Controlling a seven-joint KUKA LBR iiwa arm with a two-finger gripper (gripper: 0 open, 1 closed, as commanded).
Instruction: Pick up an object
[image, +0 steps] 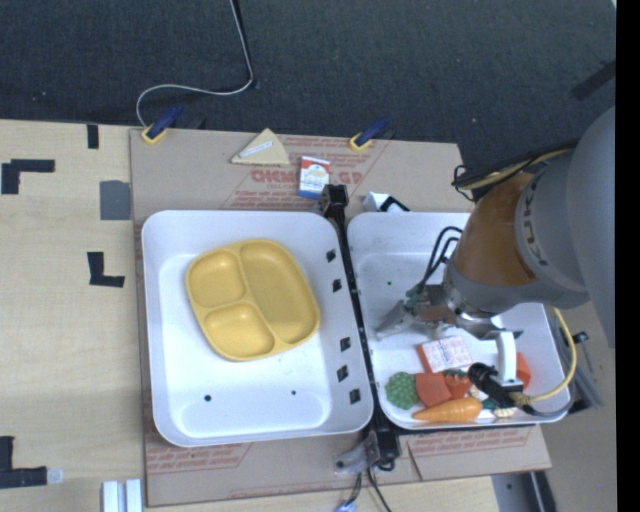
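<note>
Gripper (400, 318) low in right bin (400, 240), finger state indiscernible; carrot (447, 410), green piece (402, 389) and red-white packet (446, 354) just beside, near front wall. Yellow divided plate (252, 298) in left bin (170, 300).

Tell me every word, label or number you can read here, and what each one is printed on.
Red print on the brown cardboard sheet under the bins: too blurred to read.
Small red and white box behind the bins: printing too small to read.
White and red packet in the right bin: markings too small to read.
Yellow divided plate in the left bin: no text.
</note>
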